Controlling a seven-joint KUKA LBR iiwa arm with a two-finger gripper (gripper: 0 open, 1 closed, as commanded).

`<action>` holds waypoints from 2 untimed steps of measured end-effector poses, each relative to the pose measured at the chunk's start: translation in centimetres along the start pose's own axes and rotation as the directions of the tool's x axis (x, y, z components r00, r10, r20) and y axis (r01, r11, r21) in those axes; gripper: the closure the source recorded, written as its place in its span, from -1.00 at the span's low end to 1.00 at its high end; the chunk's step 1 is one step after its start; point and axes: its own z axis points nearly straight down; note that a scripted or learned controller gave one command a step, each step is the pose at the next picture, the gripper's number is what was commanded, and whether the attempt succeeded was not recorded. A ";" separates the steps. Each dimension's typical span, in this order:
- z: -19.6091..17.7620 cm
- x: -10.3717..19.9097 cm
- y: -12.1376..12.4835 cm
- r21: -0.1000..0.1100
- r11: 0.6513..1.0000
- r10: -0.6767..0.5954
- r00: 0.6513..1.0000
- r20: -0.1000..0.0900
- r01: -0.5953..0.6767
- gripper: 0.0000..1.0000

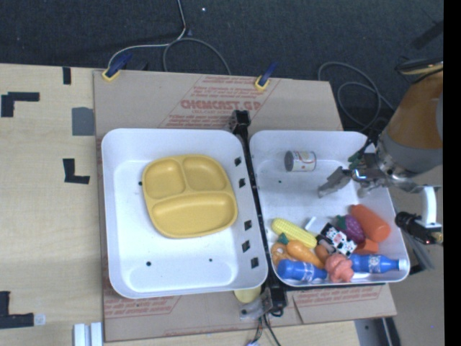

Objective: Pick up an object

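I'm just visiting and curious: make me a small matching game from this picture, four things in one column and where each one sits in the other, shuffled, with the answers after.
Things:
1. yellow divided plate
2. small can
3. blue bottle
4. gripper

Places:
A. lying alone near the far wall of the right bin
B. above bare floor in the middle of the right bin
C. in the left bin
D. in the toy pile at the right bin's near edge

Pairs: 1-C, 2-A, 3-D, 4-B
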 end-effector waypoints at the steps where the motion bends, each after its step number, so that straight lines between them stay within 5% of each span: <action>1: 8.8 -2.9 -2.8 0.002 1.000 -0.010 1.000 -0.015 0.010 -1.00; 2: 8.1 -3.1 -2.9 0.002 1.000 -0.008 1.000 -0.007 0.008 1.00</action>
